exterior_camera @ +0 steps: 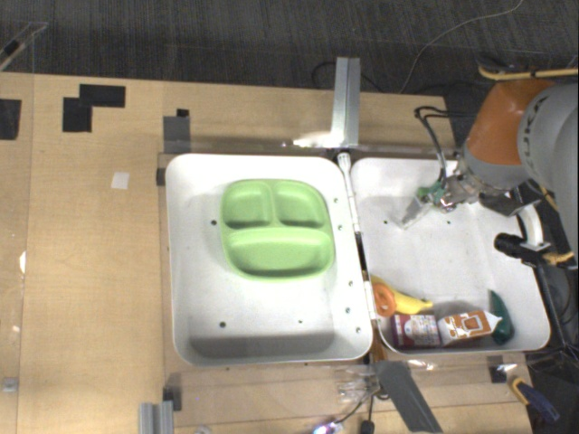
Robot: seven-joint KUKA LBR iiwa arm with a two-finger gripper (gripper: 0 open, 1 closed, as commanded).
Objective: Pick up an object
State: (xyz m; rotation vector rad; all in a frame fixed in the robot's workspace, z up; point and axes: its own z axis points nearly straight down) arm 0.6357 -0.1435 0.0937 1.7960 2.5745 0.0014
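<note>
My gripper [414, 212] hangs over the upper middle of the right bin [452, 269], reaching in from the right with the orange-banded wrist [498, 129] behind it. Nothing lies right under it on the white floor. The objects sit along the bin's near edge: an orange piece [384, 297], a yellow banana [414, 306], a bottle with a brown label [445, 327] lying on its side, and a dark green item [502, 318] at the right. All of these are well below the gripper and apart from it.
A green divided plate [275, 227] lies in the left bin [194, 269]. A metal post [347, 102] rises at the back between the two bins. Black cables [534, 251] hang beside the arm along the right bin's right side.
</note>
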